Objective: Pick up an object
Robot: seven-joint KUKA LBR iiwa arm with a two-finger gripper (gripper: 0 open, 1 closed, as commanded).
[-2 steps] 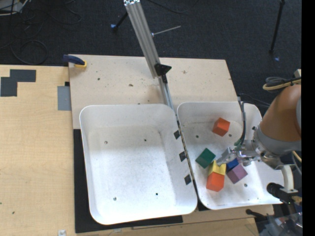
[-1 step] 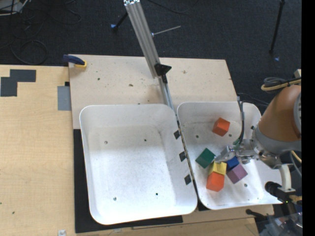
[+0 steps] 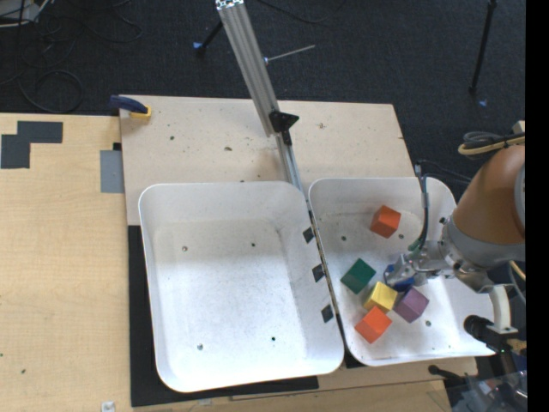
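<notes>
A dark carpeted floor with loose cables surrounds a pale wooden bench, and on it two shallow white bins sit side by side. The left bin shows only fine dark specks on its floor, well away from the fingers. A slanted aluminium rail rises from the bench behind the seam where the bins meet, and a small blue and yellow clamp grips the bench's far left corner.

The right bin holds all the blocks. Going rightward, a green cube lies just left of the fingers, on the side away from the arm. A red-orange cube sits below and left of them, nearest the bin's front wall. A yellow cube lies just below the fingers, close under the tips. An orange cube rests apart, above the fingers toward the back of the bin. A small blue piece shows right at the fingertips. A purple cube lies just below and right of them, touching the yellow one.

The gripper hangs low in the bin among this cluster, reaching in from the grey arm at the right. Whether the fingers are apart or closed on anything cannot be told.
</notes>
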